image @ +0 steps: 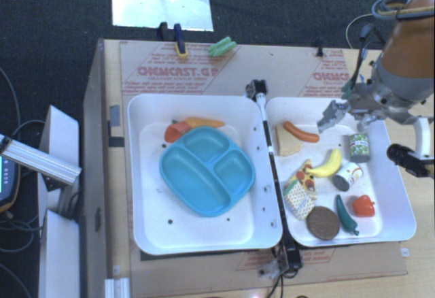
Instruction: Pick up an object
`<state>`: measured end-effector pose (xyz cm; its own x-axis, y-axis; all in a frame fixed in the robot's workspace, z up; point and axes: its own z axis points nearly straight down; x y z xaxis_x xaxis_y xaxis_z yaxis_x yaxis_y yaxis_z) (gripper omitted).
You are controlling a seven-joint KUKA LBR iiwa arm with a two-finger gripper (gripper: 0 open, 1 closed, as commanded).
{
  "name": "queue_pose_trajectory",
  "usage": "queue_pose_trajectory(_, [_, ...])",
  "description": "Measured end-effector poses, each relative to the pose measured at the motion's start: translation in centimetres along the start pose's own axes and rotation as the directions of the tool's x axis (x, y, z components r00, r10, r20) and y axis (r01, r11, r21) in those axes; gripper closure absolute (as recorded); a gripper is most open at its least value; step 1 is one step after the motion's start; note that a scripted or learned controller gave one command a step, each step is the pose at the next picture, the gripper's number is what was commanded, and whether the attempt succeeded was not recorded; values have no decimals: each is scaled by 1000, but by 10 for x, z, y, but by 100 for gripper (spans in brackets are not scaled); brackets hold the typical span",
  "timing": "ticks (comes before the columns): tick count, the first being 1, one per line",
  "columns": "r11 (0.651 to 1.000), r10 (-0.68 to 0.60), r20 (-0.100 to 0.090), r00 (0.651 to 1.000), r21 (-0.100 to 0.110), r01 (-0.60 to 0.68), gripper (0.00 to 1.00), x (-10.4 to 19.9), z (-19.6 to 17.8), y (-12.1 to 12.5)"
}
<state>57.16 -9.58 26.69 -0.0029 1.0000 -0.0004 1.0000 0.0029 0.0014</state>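
Along the near rim of the right bin (401,225), well below the gripper (344,115), lie a brown disc (323,222), a dark green vegetable (346,214) and a red pepper (364,205), all crowding that edge. Closer to the gripper sit a patterned packet (299,198), a small can on its side (348,175), a banana (327,164) and, just below and to its right, a green-labelled tin (359,147) whose print is too small to read. Left of the gripper a sausage (300,132) rests on a pale slice (288,143); bare white floor lies directly under it. Whether its fingers are parted cannot be made out, and nothing is seen held. Across the divider, the left bin (149,222) holds a blue sectioned plate (206,170), with wide margins at its near and left edges. Beyond both bins the board (177,72) reads "CHEMCAST" in red.
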Motion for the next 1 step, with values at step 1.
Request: queue_pose_trajectory(1, [1000, -1, -1, 1000, 2, 1, 0, 25, 70, 43])
